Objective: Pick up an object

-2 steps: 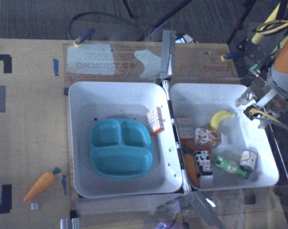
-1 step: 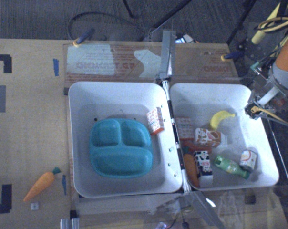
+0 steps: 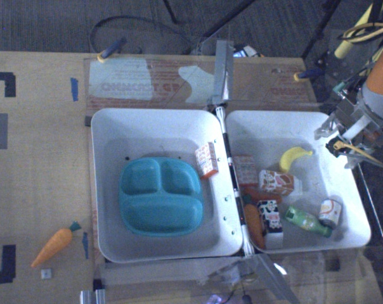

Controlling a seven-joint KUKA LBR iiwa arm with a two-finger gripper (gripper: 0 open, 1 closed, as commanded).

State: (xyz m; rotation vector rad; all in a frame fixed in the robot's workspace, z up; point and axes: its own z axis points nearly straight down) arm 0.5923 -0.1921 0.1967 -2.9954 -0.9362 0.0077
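Banana (image 3: 295,157) sits upper middle of the right bin (image 3: 359,198), untouched, with cartons, a green bottle (image 3: 308,221) and a can (image 3: 330,212) lower in the same bin. Your gripper (image 3: 341,138) is at the bin's upper right rim, nothing visibly in it; can't tell if it's spread or pinched. Pick not started: approach, grasp, lift all remain

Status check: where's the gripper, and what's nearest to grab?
Gripper over right bin's right rim, nothing held. Banana nearest, lying free. Green bottle and small can closer to the front wall.
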